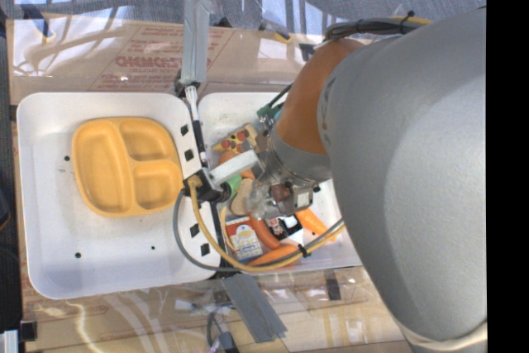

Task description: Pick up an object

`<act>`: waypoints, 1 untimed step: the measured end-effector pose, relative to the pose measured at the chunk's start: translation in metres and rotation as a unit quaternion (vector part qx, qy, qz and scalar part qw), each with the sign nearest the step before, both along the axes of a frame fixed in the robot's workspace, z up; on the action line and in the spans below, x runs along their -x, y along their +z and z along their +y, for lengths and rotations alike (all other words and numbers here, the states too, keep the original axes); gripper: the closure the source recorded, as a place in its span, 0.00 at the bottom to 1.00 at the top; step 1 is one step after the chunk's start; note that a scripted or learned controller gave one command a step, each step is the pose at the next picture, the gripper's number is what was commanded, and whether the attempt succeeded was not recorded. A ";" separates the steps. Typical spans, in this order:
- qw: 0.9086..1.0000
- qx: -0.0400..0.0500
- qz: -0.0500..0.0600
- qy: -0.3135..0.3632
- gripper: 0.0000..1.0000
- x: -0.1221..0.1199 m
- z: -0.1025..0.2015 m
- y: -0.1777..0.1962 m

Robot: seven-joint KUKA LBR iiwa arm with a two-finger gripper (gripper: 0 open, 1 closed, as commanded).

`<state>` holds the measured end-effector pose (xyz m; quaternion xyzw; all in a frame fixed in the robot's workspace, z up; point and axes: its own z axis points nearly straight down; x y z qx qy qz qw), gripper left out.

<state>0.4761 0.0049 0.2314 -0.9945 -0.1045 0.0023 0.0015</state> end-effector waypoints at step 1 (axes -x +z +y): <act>1.000 0.001 0.002 0.001 1.00 0.001 0.013 -0.032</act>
